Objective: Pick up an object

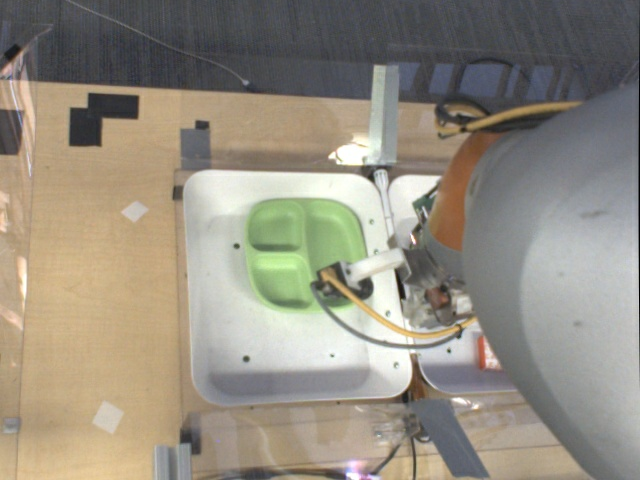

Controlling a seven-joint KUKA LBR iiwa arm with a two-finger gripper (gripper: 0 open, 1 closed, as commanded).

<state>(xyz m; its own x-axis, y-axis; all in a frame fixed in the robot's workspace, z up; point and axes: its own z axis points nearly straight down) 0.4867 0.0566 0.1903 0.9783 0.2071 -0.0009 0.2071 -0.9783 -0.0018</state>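
A light green divided plate [300, 243] lies in the left white bin [230, 358], towards its back right. My gripper [432, 303] hangs low over the right bin [450, 373], just right of the wall between the two bins. The grey arm with its orange band [455, 203] covers most of that bin. A small red and white object [487, 353] peeks out from under the arm near the right bin's front. Whatever lies under the gripper is hidden.
A grey metal post [383, 118] stands behind the bins at their shared wall. The wooden bench [100, 298] stretches to the left with black marks [100, 116] at its back.
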